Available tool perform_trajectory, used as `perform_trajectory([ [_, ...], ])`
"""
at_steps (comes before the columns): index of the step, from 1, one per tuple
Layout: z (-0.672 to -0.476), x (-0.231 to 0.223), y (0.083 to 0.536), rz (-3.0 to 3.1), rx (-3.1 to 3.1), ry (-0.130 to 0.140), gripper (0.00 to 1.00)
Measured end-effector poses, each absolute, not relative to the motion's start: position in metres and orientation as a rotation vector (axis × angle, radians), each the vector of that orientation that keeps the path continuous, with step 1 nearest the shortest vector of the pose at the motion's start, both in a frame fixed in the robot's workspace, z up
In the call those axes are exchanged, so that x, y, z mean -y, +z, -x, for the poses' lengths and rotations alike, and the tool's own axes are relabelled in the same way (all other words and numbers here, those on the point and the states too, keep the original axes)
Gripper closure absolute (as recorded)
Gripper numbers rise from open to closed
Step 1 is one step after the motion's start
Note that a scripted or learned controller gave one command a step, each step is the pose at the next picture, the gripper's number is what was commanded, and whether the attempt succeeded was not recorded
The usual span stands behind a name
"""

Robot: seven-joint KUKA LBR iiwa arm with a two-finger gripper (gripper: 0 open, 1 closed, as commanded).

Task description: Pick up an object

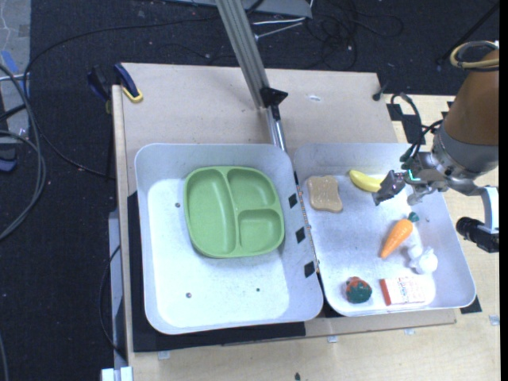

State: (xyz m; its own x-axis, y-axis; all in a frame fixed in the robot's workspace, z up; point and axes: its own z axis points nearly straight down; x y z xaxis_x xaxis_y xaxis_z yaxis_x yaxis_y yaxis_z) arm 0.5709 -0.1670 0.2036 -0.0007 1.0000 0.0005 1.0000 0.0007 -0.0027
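a grey kuka arm with an orange band above its wrist reaches in from the right of the bench, its dark two-finger gripper (389, 189) hanging over the upper part of the right shallow white bin (456, 248), just to the right of a small yellow toy banana (364, 181). whether the claw is apart or together cannot be told from this angle; nothing is seen between it. the banana lies near the bin's upper edge, with a tan slice of toy bread (325, 194) beside it to the left, close to the bin's left wall. lower down, an orange toy carrot with a green tip (396, 237) lies tilted near the middle of the bin, apart from the gripper, and a small white figure (421, 258) sits just to its lower right. along the bin's lower edge rest a round red-and-green toy (357, 290) and, to its right, a white and red flat packet (406, 291). the left shallow white bin (159, 292) holds a pale green plastic plate with three compartments (234, 211), set in its upper half. a slanted grey metal pole (246, 42) crosses the tan board behind the bins, ending near the seam between them.
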Motion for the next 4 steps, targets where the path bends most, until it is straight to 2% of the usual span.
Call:
perform_trajectory([
  [1, -0.572, 0.167, 0.205, 2.22, 2.223, 0.0, 0.0],
  [3, -0.562, 0.159, 0.095, 2.219, 2.218, 0.005, 0.0],
  [4, -0.564, 0.159, 0.108, 2.223, 2.221, 0.0, 1.0],
])
